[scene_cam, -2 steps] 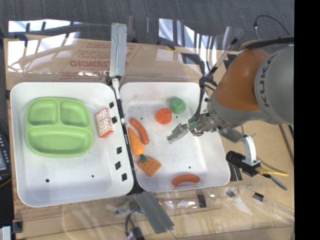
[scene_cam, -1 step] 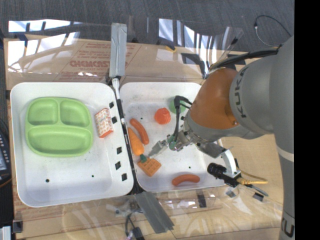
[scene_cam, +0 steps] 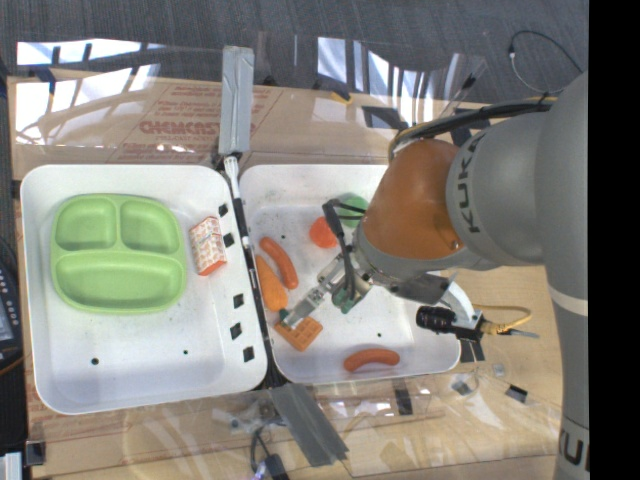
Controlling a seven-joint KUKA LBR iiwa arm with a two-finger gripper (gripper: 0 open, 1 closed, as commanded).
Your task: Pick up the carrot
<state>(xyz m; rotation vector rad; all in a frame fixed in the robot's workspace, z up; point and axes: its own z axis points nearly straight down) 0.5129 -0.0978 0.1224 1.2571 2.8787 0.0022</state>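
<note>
gripper (scene_cam: 300,310) low in right white bin (scene_cam: 420,368) | beside tapered orange plastic carrot (scene_cam: 271,288), likely lining up a grasp | cannot tell finger state | carrot lies against divider wall

Bench (scene_cam: 520,368) with two white bins side by side, flat cardboard (scene_cam: 180,118) behind them.
Left bin (scene_cam: 60,358) sits well away from the gripper (scene_cam: 300,313); right bin (scene_cam: 300,183) lies directly under it (rims touching along the taped divider).
</note>
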